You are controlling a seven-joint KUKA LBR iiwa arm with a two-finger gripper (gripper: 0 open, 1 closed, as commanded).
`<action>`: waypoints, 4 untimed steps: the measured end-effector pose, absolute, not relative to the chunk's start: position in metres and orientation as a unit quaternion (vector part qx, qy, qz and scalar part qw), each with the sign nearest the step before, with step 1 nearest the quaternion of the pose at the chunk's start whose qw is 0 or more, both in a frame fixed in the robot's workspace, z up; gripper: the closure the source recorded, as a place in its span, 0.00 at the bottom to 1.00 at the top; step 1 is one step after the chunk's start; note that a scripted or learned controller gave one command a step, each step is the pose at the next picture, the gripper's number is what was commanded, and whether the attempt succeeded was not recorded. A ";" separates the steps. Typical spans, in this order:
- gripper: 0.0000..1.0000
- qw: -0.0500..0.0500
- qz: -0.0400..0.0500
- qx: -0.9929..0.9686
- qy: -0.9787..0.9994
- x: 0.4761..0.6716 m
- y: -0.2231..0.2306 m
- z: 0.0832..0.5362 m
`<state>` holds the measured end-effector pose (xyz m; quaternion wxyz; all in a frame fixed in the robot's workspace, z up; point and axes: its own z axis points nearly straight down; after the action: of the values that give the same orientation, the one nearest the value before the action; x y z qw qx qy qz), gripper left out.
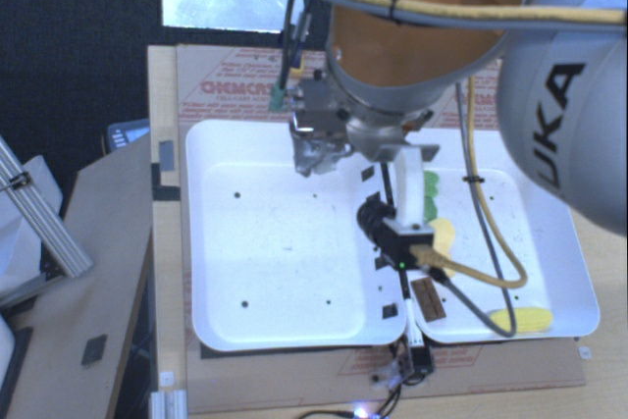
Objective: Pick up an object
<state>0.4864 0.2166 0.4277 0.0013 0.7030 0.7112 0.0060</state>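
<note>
While the hand (316,152) hangs over the left bin's (226,231) far edge, its grip cannot be told. Reaching is the step; next it must cross right to the yellow object (523,318).

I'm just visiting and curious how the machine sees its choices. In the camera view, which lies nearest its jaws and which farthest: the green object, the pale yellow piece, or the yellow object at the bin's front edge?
1. Green object, right bin, just right of the gripper.
2. Pale yellow piece, right bin, a little farther toward the front.
3. Yellow object, front corner of the right bin, clearly farthest.
</note>
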 end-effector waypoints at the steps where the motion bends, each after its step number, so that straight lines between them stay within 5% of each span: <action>1: 1.00 0.003 0.005 0.707 0.707 0.553 0.215 0.485; 2: 1.00 0.002 0.004 0.707 0.707 0.586 0.185 0.538; 3: 1.00 -0.002 -0.002 0.705 0.709 0.593 0.232 0.438; 4: 1.00 0.004 0.007 0.706 0.708 0.671 0.230 0.523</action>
<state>0.6711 0.2302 0.5232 0.0038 0.7062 0.7080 0.0066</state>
